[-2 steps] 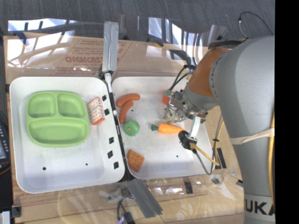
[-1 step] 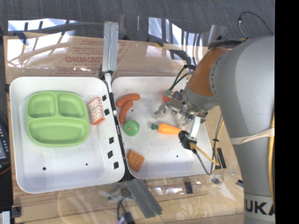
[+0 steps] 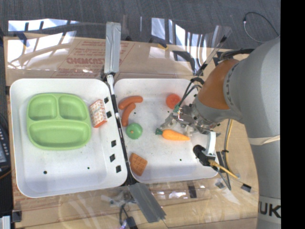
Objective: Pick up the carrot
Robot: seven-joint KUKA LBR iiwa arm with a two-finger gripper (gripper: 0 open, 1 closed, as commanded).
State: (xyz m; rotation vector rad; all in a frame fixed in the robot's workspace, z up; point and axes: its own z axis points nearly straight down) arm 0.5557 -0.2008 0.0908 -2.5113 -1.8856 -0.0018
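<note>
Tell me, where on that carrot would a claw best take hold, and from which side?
Probably across the middle of the orange body, coming straight down. The carrot lies flat on the floor of the right bin, green top toward the green apple. Its long sides look free, and the middle is thicker than the tapered tip.

Orange plastic carrot (image 3: pixel 175 136): smooth, slightly glossy
Green divided plastic tray (image 3: pixel 58 120): matt
Shallow white bins (image 3: pixel 66 175): smooth plastic
Brown cardboard sheet (image 3: pixel 71 56): matt
</note>
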